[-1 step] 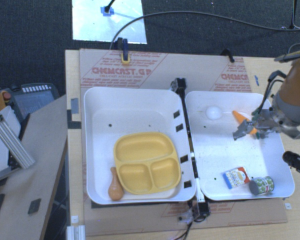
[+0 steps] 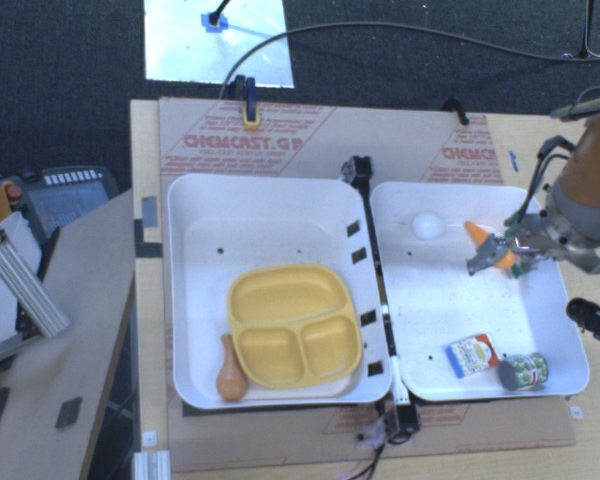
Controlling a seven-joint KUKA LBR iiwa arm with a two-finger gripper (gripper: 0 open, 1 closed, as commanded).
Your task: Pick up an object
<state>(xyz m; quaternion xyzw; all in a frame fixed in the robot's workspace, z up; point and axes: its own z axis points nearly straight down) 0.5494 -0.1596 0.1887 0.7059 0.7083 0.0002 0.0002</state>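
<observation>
Tool (image 2: pixel 492 258) over right bin (image 2: pixel 480 308), touching orange piece (image 2: pixel 480 234).
Grip state impossible to tell; risked nudging piece toward nearby white ball (image 2: pixel 426 226).

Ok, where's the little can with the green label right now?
The can lies on its side in the right bin, in its near right corner, just right of the small red and blue carton.
</observation>
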